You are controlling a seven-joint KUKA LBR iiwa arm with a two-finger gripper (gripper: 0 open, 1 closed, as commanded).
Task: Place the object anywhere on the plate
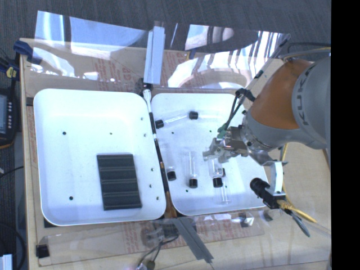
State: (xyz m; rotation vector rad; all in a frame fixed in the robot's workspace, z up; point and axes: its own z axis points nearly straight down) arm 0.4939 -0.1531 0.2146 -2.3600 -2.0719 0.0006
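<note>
— How is the bench lit?
— Bright, even light is cast from above; the white left bin (90, 111) is washed nearly featureless, and strong glare is thrown off the clear panels (90, 30) along the far edge.

— And sharpness?
— Fine detail is softened throughout; the small clear items in the right bin (180, 198) are barely resolved, and shadows are kept faint.

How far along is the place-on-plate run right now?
Done: nothing visibly delivered; the dark ribbed plate in the left bin carries no object. In hand: the gripper sits low over the right bin, among the clear black-capped tubes; whether it has one is unclear. Left: secure a tube, carry it to the left bin, set it on the plate.
</note>
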